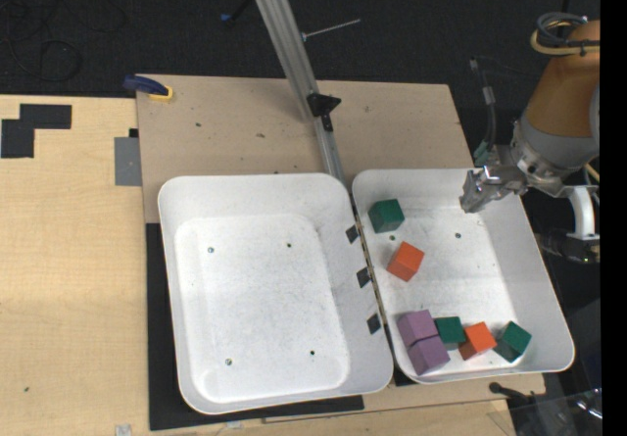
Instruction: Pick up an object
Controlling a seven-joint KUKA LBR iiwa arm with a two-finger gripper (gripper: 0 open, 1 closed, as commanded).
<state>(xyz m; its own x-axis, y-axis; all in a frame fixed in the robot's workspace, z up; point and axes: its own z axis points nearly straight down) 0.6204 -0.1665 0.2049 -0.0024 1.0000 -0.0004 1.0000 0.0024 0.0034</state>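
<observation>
Nearest the camera sat the left bin, its white floor bare apart from a few dark specks. Going right from the left bin, past the black clips on the shared edge, came the right bin, and every block lay in it.

Counted, there were seven blocks: three green, two orange, two purple. A green block lay in the right bin's far left part, with an orange block just nearer than it. Along that bin's near rim, left to right, sat the two purple blocks touching each other, a second green block, a second orange block and a third green block, all crowded together.

Further right, the gripper hung over the right bin's far right part, well apart from every block. Whether it was wide or narrow I could not tell; nothing showed in it.

By my judgement the task was barely begun: no block lifted, and picking a target, descending, closing and raising all remained.
</observation>
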